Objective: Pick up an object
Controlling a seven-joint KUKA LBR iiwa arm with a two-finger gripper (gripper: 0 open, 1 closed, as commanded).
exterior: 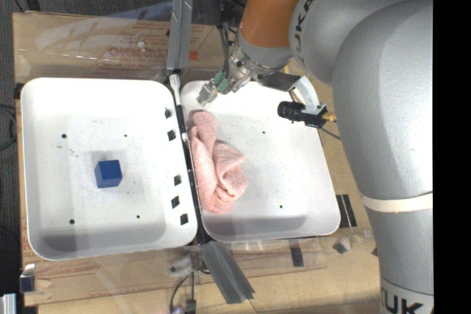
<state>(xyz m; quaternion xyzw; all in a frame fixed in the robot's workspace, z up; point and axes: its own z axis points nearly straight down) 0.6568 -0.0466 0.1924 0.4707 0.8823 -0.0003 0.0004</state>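
A crumpled pink cloth (214, 164) lies along the left side of the right bin (294, 180). A small blue cube (108, 173) rests on the floor of the left bin (88, 114). My gripper (211, 91) hangs over the right bin's far left corner, just above the cloth's upper end. Nothing shows between its tips, and they are too small to read as open or shut.
A grey divider bar (179, 29) runs between the bins from the back, with black clips (176, 180) down the shared wall. The big grey arm (383, 84) covers the right side of the bench. A black fitting (298, 112) juts over the right bin.
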